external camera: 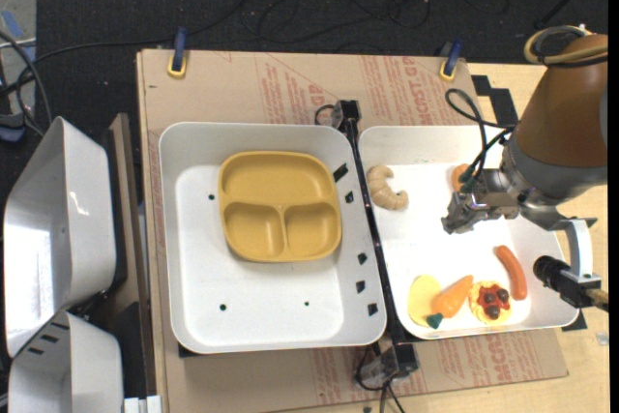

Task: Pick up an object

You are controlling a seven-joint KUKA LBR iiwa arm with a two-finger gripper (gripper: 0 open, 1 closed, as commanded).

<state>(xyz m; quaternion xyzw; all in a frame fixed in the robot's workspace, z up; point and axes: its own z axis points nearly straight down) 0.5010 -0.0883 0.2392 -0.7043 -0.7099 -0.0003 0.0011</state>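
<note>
In the right bin (416, 150), the gripper (462, 218), whose finger spacing I cannot tell, hangs between items: the croissant (389, 189) lies nearest toward the left bin, the sausage (512, 270) toward the near edge, long axis aslant.

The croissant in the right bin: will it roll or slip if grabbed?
The croissant is curved and lies flat, so it probably won't roll. It looks like a rigid, light toy with a smooth surface, so it may slide on the white bin floor if nudged.
</note>
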